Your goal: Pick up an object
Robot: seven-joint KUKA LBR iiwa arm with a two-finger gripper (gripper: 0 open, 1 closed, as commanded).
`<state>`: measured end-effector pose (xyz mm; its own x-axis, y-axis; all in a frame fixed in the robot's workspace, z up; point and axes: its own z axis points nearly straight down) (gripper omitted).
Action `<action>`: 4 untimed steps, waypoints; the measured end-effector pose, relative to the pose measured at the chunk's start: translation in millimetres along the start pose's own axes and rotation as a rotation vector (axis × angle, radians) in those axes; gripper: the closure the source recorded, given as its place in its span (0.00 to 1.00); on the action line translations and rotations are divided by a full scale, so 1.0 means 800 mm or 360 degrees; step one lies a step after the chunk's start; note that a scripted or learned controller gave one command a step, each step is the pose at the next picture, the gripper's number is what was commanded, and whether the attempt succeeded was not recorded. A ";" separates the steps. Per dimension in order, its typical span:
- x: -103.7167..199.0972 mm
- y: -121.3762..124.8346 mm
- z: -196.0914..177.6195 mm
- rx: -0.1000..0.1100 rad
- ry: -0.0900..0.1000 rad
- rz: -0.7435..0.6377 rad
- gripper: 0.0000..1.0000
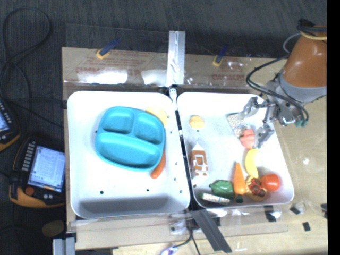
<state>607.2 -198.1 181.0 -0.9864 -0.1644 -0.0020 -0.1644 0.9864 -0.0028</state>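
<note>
**Claw hangs spread over the pink piece at the right bin's far side**

The gripper (256,120) is over the right bin (212,101), near its far right corner, with the orange-banded arm (307,62) coming in across that bin's right rim. Its two fingers (265,132) stand clearly apart, splayed wide, and nothing sits between them, so it carries nothing.

The likeliest target, by my reading, is the small pink object (247,137). It lies on the bin floor just beside the nearer fingertip, a touch toward the near rim and between the two finger lines. It looks stubby, so I cannot call a long axis or a pointing end for it.

Just toward the near rim from it lies the banana (251,163), and this one does have a clear axis: it runs from far rim to near rim, slightly tilted, its far tip close under the pink piece. The carrot (238,178) lies alongside with its narrow tip to the far rim.

The move turns on a short drop, nudged toward the near rim. The risk, I'd judge, is a finger landing on the banana's far tip.

The blue tray (130,137) sits in the left bin (85,195), well apart.
</note>
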 end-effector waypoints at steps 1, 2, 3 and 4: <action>0.077 -0.018 0.092 -0.0003 0.0001 0.0234 0.00; -0.006 -0.016 0.095 -0.0001 -0.0001 0.0683 0.00; -0.022 0.034 0.001 -0.0002 -0.0002 0.0841 0.00; -0.018 0.058 -0.022 0.0001 -0.0001 0.0532 0.00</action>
<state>614.1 -150.1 198.1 -0.9857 0.1685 -0.0035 0.1685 0.9857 -0.0025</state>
